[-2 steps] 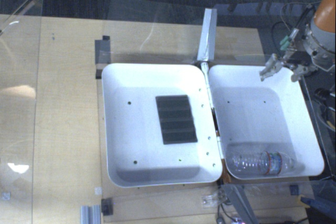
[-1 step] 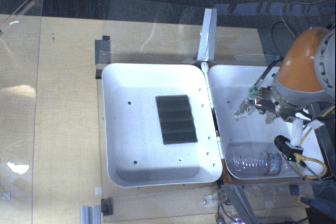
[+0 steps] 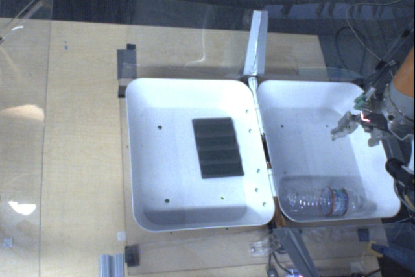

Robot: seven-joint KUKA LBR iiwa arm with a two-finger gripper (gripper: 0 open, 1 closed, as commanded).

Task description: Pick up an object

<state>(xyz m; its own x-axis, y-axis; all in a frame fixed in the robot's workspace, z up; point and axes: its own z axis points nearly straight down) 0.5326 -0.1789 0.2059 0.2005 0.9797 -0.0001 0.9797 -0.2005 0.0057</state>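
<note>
— Lying on its side in the lower part of the right bin, near the bottom wall: a clear plastic bottle, cap end seemingly toward the right, though hard to tell. Looks empty, so probably very light.

— Prone to rolling, then?

— Likely. Round, smooth, slick plastic; thin walls apt to dent or squirt out under a hard pinch. Best taken across the middle of the body, jaws closing square to the long axis, well clear of the tapered neck.

— And the gripper?

— Hanging at the right edge of the frame, over the upper right part of that same bin, well apart from the bottle. Too small and cluttered to judge fingers spread or pressed together; cannot tell. Nothing seen between them.

— Other candidates?

— A flat dark ribbed block in the middle of the left bin. Stiffer, but low and broad: poor purchase for two fingers.
</note>
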